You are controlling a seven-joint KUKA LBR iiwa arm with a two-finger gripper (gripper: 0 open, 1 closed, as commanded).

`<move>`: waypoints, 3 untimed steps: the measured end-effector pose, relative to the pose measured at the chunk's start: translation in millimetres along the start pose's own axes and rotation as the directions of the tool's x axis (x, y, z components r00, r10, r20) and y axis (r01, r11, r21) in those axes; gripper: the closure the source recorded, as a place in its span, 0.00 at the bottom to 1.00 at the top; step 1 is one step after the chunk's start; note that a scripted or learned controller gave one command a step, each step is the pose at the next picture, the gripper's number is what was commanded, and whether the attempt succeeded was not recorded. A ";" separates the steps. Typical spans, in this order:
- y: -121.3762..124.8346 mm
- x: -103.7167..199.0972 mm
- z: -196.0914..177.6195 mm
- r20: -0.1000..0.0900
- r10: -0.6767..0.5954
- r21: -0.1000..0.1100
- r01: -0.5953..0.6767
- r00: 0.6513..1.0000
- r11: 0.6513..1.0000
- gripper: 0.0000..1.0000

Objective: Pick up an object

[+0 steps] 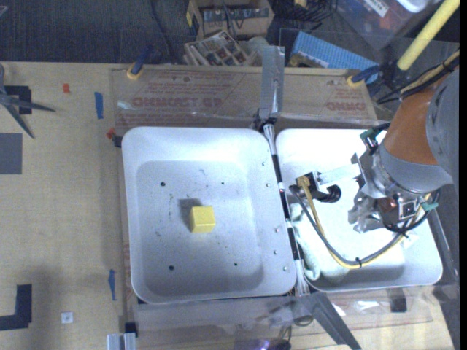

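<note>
A small yellow cube [202, 219] lies alone on the floor of the left bin [146, 159], a little left of its middle. My gripper [367, 219] hangs over the right bin [321, 148], near that bin's right side, well apart from the cube. The grey arm with its orange band [410, 133] comes in from the right above it. The wrist and its cabling hide the fingertips.
A yellow and black cable [325, 232] loops across the right bin from the divider between the bins to the wrist. Cardboard sheets [190, 93] lie behind both bins. Shelving and clutter stand past the bench's far edge.
</note>
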State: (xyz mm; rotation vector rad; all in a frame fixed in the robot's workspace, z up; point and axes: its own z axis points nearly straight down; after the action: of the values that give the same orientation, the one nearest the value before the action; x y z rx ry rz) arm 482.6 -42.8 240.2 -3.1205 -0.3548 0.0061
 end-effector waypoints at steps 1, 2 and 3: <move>-1.0 27.0 -59.0 -0.003 0.021 -0.001 -0.021 1.000 1.000 1.00; 31.9 -11.3 -42.9 0.001 0.017 0.001 -0.017 1.000 1.000 1.00; 11.1 -5.6 -18.5 0.000 0.024 0.002 -0.024 1.000 1.000 1.00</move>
State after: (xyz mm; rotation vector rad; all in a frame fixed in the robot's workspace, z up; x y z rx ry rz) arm 479.7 -54.8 258.7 -3.1227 -0.3171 0.0059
